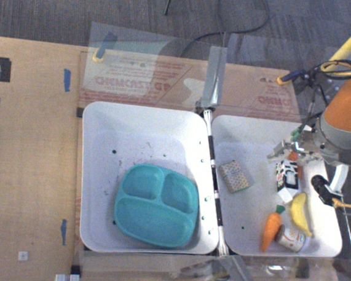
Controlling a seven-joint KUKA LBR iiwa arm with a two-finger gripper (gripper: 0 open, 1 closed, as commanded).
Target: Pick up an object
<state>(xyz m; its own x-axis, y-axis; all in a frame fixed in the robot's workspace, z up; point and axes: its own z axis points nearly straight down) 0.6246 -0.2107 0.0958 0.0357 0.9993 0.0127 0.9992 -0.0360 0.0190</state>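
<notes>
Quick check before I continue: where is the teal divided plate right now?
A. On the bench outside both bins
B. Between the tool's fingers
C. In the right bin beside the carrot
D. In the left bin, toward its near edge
D: the teal divided plate lies flat in the left bin, toward its near edge, while the carrot is in the right bin.
</notes>
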